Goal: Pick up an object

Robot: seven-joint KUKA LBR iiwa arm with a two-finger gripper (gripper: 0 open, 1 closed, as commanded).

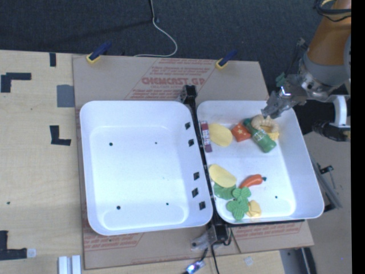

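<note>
Right bin, far corner: my hand above the green can; finger state: cannot tell.

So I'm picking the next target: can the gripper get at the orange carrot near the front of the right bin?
Probably yes. The carrot lies on bare bin floor, nothing on top, and the gripper hovers just behind it.

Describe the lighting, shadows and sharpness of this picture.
Camera view: even, soft light; the white left bin looks bright with a faint shadow along its inner walls, no hard glare. Toys in the right bin are slightly soft but distinguishable; the gripper is small and blurry, detail unclear. The dark floor at top lacks detail.
</note>
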